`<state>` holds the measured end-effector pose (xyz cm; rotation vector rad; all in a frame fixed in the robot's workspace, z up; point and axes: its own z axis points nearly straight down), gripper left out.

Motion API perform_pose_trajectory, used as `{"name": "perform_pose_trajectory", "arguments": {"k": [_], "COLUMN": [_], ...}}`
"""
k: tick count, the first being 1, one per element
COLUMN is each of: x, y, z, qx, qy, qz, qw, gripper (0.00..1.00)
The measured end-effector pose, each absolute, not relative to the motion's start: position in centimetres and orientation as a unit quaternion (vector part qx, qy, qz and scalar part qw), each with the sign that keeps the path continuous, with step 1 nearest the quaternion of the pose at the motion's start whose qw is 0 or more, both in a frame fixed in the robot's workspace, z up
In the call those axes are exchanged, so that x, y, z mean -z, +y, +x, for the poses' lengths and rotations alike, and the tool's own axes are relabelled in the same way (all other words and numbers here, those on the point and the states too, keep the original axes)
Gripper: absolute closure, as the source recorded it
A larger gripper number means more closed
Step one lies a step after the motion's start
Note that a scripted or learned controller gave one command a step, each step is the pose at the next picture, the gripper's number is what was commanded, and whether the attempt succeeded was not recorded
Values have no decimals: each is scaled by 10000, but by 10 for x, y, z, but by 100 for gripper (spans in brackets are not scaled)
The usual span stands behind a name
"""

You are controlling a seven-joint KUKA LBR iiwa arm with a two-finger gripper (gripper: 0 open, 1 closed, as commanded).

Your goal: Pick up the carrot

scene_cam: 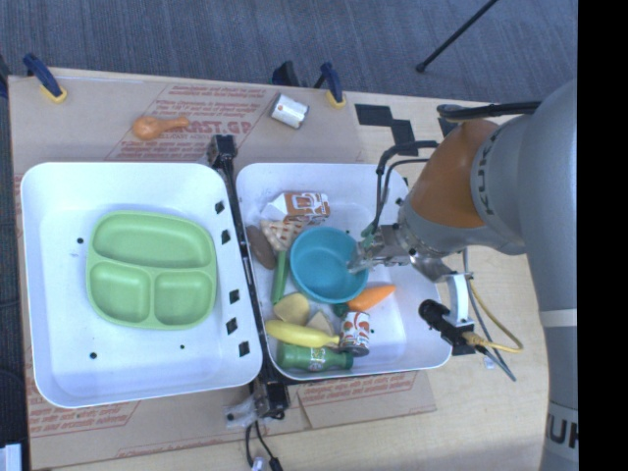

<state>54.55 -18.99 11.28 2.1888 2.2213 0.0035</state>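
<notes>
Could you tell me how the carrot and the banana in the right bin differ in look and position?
The carrot is orange; the banana is yellow. The carrot lies beside the blue bowl, near the tool, while the banana lies nearer the bin's front edge, against the green bottle. The carrot looks shorter than the banana. Both are elongated and lie flat in the right bin.

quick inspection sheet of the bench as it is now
surface: bench with two white bins, left bin, right bin
job's things: carrot lying in right bin beside blue bowl
clutter: green tray in left bin; banana, green bottle, can in right bin
grippers: gripper at the bowl's rim, fingers unclear
cables: yellow cable by the arm
surroundings: orange spoon, blue clamps
</notes>
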Motion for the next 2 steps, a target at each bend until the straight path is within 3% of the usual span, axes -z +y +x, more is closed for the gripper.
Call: {"name": "perform_pose_trajectory", "arguments": {"k": [1,2], "x": [-112,-92], "y": [-190,-198], "z": [545,482], "qx": [-3,6], "qy": [7129,7521], "qz": [7012,6590], "qw": [109,-21], "gripper": [0,0]}}
